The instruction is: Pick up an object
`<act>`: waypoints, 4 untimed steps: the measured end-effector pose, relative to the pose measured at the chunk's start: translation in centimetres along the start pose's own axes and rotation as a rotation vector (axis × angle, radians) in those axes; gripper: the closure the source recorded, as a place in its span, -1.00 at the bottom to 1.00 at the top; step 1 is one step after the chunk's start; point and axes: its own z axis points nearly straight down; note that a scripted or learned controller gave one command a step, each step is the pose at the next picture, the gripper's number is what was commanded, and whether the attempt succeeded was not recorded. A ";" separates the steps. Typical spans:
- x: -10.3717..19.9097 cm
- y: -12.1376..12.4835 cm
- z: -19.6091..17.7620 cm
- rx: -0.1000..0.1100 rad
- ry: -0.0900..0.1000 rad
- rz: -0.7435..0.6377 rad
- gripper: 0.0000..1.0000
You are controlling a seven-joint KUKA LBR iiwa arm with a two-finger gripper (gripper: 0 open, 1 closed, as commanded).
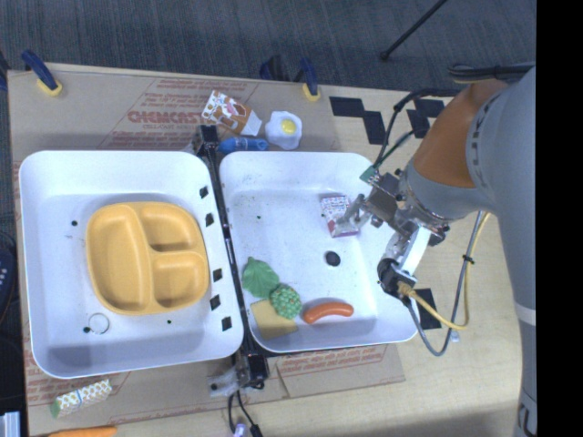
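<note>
Grey arm [474, 167] leans over the right bin [273, 176], wrist low.

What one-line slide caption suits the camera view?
Arm's hand over the right bin by a small packet; yellow tray in the left bin.

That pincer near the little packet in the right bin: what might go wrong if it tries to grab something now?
1. The pincer sits right at the small packet, which lies flat and may slide away rather than be gripped.
2. The green toys, yellow block and sausage crowd together near the right bin front wall, so a grab there could catch two things or bump the wall.
</note>
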 end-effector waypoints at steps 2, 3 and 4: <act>6.3 12.4 11.1 -0.007 0.002 -0.412 -1.00; 4.0 7.2 11.0 -0.023 -0.002 -0.696 -1.00; 3.9 7.3 9.9 -0.023 -0.006 -0.699 1.00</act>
